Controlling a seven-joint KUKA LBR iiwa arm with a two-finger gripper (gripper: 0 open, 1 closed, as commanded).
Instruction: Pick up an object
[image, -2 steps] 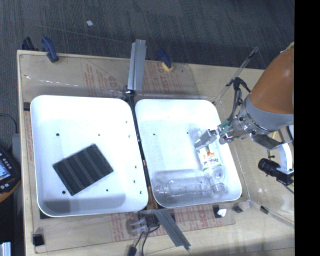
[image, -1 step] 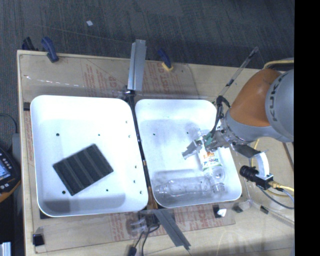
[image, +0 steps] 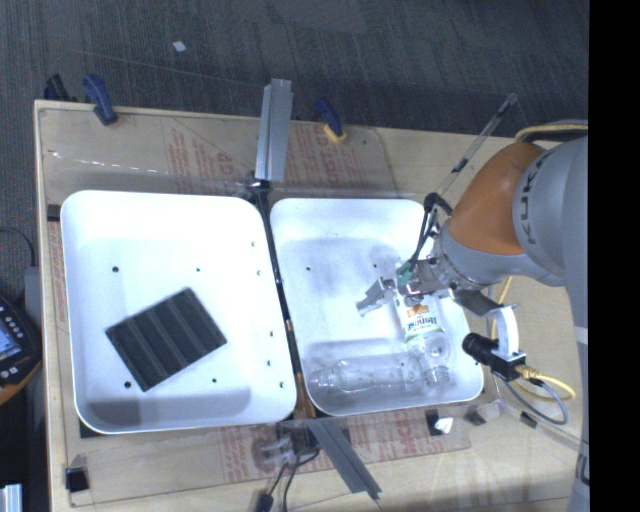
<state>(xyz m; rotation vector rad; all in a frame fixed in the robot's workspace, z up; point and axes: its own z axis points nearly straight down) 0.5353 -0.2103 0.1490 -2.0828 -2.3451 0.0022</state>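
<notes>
My gripper (image: 383, 296) hangs over the middle of the right bin (image: 330, 225), its grey tip pointing left. Just to its right, a small clear bottle with a white and green label (image: 423, 325) lies close against the wrist. Whether the gripper touches that bottle is hidden from this angle. Along the near wall of the same bin, a larger clear plastic bottle (image: 372, 376) rests on its side. In the left bin (image: 150, 215), a flat black ribbed panel (image: 165, 338) lies at an angle, far from the gripper.
A grey divider bar (image: 274, 130) stands at the back between the bins. Blue clamps (image: 98, 98) grip the bench's far edge. The arm's orange band (image: 495, 200) rises over the right bin's far right corner.
</notes>
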